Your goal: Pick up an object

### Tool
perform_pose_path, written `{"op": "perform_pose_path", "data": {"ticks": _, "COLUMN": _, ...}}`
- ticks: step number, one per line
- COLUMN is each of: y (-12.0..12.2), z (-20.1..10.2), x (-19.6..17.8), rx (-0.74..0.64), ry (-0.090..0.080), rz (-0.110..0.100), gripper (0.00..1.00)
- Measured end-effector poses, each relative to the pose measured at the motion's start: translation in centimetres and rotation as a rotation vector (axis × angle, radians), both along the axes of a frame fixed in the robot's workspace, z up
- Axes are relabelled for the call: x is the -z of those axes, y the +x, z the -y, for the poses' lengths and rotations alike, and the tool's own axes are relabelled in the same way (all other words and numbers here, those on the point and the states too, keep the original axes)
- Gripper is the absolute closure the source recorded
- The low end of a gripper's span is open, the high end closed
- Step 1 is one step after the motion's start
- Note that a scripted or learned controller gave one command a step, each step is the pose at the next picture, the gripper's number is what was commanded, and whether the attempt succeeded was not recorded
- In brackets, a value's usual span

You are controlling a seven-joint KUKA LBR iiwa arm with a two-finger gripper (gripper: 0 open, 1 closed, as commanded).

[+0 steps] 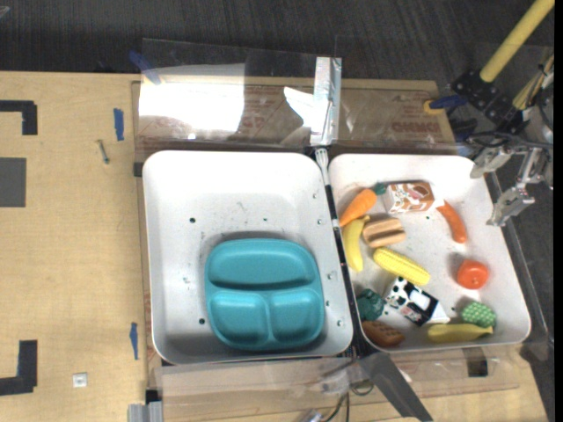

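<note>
Gripper (519,187) hangs over the right rim of the right bin (521,310), 2 fingers pointing down, slightly parted, nothing between them. Left bin (167,192) holds 1 teal divided tray (262,293). Right bin holds toy food: carrot (357,207), hot dog (383,231), 2 bananas (400,265), tomato (472,274), orange pepper (455,222), small carton (411,197).

Smooth teal plastic tray (262,290), matt wooden bench (62,236)
</note>
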State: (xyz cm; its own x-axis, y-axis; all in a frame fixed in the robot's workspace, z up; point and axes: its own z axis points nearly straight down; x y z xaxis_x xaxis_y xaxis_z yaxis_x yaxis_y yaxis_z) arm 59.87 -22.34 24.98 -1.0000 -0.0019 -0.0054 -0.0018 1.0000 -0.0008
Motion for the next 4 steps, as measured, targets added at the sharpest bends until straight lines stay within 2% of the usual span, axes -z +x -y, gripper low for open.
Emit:
{"op": "perform_pose_path", "data": {"ticks": 1, "y": -0.2, "z": 0.0, "x": 14.9, "rx": 0.059, "ry": -0.002, "rz": 0.007, "gripper": 0.0}}
{"op": "perform_pose_path", "data": {"ticks": 2, "y": -2.4, "z": -0.1, "x": 16.2, "rx": 0.115, "ry": 0.001, "rz": 0.0, "gripper": 0.0}}
{"op": "perform_pose_path", "data": {"ticks": 3, "y": 2.7, "z": 0.3, "x": 16.1, "rx": 0.206, "ry": 0.003, "rz": -0.032, "gripper": 0.0}}
{"op": "perform_pose_path", "data": {"ticks": 4, "y": 4.9, "z": -1.8, "x": 16.3, "rx": 0.379, "ry": 0.002, "rz": 0.003, "gripper": 0.0}}
